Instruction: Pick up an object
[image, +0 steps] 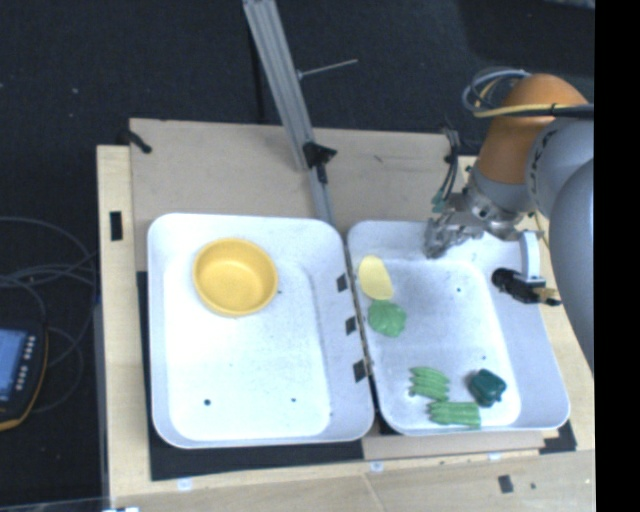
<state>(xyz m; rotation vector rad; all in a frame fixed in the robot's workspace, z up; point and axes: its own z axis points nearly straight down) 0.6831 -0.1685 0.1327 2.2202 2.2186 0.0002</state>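
White right bin (520, 395): yellow object (375, 277) near, left of jaws of unclear state.

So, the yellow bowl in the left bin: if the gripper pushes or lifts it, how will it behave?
The yellow bowl looks like thin plastic, so probably light and stiff. It sits upright on a flat-looking base, so a push would likely slide it across the smooth left bin rather than tip it. Its round rim may slip from the gripper.

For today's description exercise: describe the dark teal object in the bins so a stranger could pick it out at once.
Start at the right-hand white bin and go to its near right corner. The dark teal object sits there, just right of two light green pieces. It is the darkest, bluest item in the bin, chunky rather than long.
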